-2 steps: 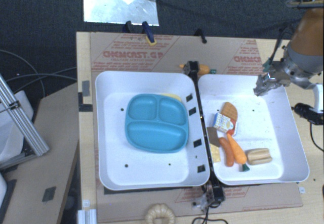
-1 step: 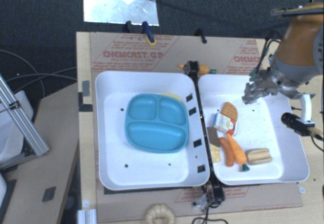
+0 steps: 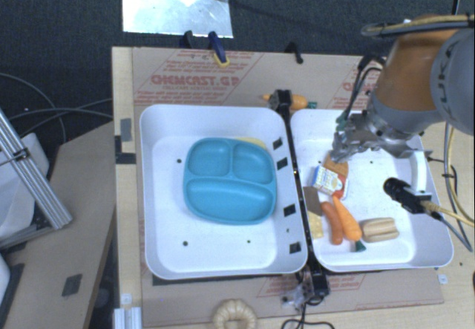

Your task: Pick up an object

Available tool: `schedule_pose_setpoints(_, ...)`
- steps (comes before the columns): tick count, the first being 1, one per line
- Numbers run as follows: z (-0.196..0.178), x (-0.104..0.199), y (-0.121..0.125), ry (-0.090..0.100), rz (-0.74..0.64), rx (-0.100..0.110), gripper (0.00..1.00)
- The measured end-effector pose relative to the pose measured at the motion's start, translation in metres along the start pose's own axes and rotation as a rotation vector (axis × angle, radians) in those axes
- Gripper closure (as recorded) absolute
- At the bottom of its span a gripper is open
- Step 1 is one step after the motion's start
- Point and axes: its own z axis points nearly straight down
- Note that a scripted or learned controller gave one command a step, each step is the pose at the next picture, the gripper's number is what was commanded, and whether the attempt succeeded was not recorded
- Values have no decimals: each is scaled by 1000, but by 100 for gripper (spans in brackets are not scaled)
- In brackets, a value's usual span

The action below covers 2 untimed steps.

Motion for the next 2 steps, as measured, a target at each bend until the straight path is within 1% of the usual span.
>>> schedule_pose_setpoints(1,1,43,-18,0,0,0,100)
schedule_pose_setpoints(2,-15,103,-35,1,-1,-3,100)
